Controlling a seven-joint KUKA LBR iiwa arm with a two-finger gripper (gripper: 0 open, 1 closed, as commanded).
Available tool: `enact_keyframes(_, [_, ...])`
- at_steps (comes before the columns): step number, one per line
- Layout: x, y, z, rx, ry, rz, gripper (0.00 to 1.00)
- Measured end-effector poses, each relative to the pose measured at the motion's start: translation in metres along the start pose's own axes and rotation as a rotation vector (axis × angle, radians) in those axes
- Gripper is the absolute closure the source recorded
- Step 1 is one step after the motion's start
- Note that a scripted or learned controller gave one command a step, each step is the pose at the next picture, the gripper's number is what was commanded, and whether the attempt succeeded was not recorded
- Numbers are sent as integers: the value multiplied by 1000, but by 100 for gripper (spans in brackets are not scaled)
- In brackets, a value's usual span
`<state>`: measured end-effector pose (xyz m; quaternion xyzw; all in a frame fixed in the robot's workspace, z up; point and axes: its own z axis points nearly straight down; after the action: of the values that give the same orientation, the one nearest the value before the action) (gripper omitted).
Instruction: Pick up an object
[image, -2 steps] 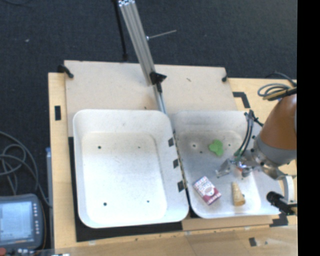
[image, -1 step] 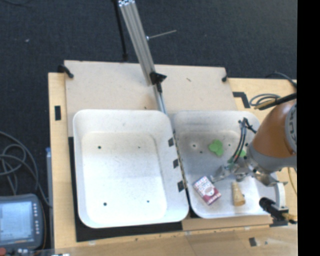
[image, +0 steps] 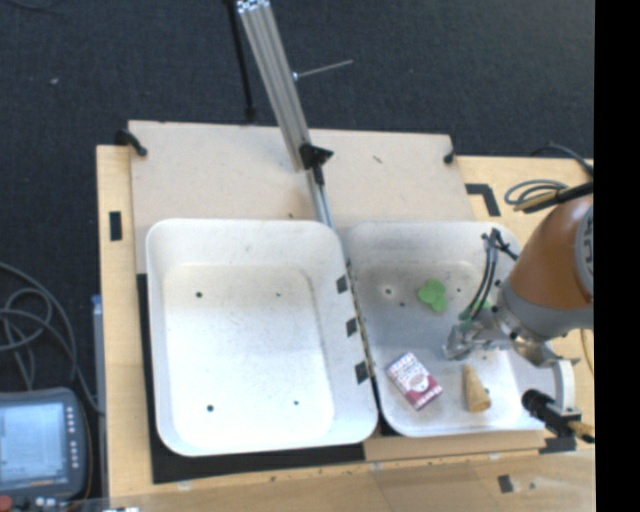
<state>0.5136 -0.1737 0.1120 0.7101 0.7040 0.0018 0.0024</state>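
Left bin (image: 180, 240) is sitting by the table's (image: 115, 300) left edge. In the right bin (image: 400, 240): pink carton (image: 413, 380) lying near the front edge, green piece (image: 432, 294) mid-bin, tan wedge (image: 476, 390) at the front right. Gripper (image: 460, 342) is hovering just above the wedge, touching nothing. Jaws: cannot tell whether wide or narrow.

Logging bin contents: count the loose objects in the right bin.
3: a green piece mid-bin, a red-and-white carton near the front, a tan piece beside it. The arm may hide more.
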Motion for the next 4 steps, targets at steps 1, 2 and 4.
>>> enact_keyframes(1, [-1, 3, -43, -1, -1, -11, 100])
enact_keyframes(2, [-2, 6, -97, -3, -2, -12, 100])
enact_keyframes(4, [106, 17, -108, 2, 3, -17, 100])
